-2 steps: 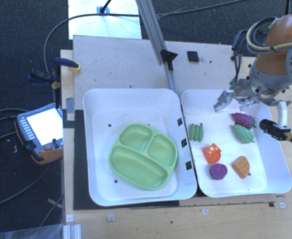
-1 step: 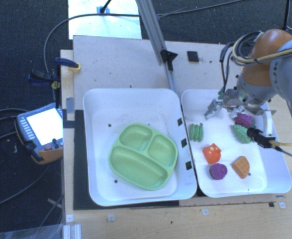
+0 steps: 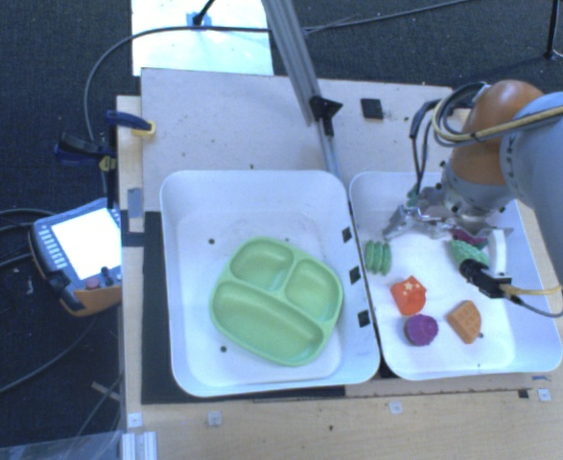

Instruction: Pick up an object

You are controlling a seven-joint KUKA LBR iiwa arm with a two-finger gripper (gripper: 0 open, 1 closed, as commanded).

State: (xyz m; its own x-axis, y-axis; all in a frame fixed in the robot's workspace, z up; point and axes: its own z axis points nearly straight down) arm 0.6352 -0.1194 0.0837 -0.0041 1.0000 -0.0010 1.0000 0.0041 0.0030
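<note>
Hovering low over the far part of the right bin [image 3: 540, 353], the gripper [image 3: 451, 220] is hanging beneath the grey arm [image 3: 550, 151] and its orange band [image 3: 497, 113], and the wrist is covering so much of the tool that whether it is open or closed cannot be told from this angle. Nothing is visibly being carried, so the pick is looking not yet done. 5 candidate objects are lying in that bin: a green pea pod [image 3: 378, 256] near the bin's left wall, a red-orange piece [image 3: 409, 295] just right of it and nearer the camera, a purple piece [image 3: 420, 330] close beside that one, an orange waffle-like piece [image 3: 464, 321] to its right, and a green ribbed piece [image 3: 470, 251] lying directly beside the gripper's body, partly hidden by it. That last one is appearing to be the nearest to the tool, though which object the program is aiming for cannot be judged. The left bin [image 3: 190, 257] is holding a green divided tray [image 3: 277, 300], well apart from the arm. What is remaining, then, is essentially the whole task: settling onto 1 object, closing around it, and lifting it clear of the bin floor.
</note>
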